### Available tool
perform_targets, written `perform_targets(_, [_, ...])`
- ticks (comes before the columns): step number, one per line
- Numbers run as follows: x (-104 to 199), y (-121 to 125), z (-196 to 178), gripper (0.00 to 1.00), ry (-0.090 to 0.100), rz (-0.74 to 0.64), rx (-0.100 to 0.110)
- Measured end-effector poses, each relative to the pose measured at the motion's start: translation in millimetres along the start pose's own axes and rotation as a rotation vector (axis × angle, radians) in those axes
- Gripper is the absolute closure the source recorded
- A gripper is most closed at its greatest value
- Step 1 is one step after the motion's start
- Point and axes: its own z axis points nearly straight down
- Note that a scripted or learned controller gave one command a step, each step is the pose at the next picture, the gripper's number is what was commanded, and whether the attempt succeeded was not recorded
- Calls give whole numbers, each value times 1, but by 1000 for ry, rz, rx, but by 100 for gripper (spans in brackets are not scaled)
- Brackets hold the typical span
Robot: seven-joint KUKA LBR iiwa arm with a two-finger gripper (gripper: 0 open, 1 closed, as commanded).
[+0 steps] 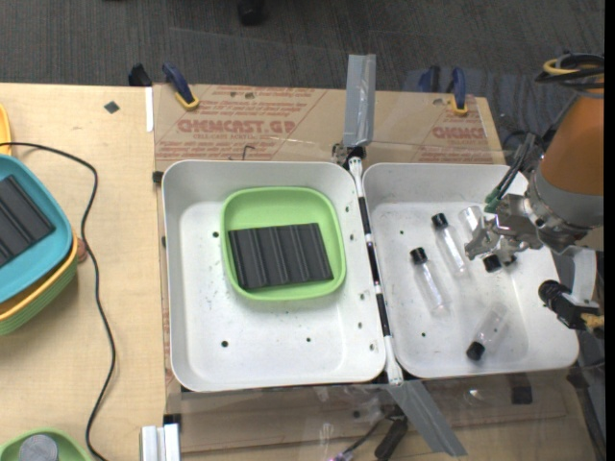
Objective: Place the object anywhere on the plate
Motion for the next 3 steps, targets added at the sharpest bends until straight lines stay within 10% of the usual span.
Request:
perform_targets(1, [0,0,0,0,0,0,0])
perform_targets(3, [-32,-10,-66,0,-2,513,1])
